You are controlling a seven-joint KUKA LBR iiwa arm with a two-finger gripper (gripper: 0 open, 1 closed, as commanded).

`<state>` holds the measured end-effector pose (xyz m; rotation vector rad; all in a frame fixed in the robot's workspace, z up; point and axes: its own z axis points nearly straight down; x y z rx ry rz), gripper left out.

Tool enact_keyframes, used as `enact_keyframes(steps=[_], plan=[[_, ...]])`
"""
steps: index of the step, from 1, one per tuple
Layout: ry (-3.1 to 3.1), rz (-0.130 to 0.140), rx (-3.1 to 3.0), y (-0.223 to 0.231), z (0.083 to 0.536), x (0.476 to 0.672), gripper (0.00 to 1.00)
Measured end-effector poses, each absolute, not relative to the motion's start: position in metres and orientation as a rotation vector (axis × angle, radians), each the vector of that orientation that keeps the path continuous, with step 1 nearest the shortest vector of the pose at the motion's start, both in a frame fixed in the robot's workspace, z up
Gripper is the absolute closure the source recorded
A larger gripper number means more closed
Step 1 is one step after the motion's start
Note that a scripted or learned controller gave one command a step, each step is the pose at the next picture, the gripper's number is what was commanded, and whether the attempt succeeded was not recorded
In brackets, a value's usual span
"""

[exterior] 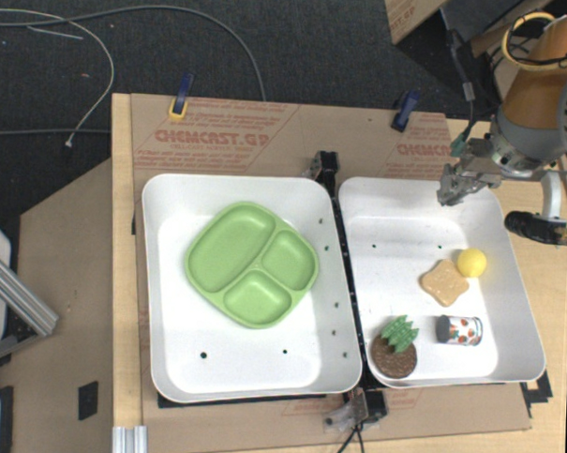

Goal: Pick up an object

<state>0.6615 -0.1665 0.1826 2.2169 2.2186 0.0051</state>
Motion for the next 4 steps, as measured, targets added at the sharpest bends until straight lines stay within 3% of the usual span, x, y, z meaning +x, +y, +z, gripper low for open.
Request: enact_keyframes(steps=[2, 3, 4], plan=[[2.219, 0.008, 2.214, -0.164, 0.288, 0.663, 1.0], [2.23, -0.002, 2.219, -0.115, 0.268, 0.656, 1.0], [2.23, -0.001, 2.217, -0.06, 0.262, 0.663, 1.0]])
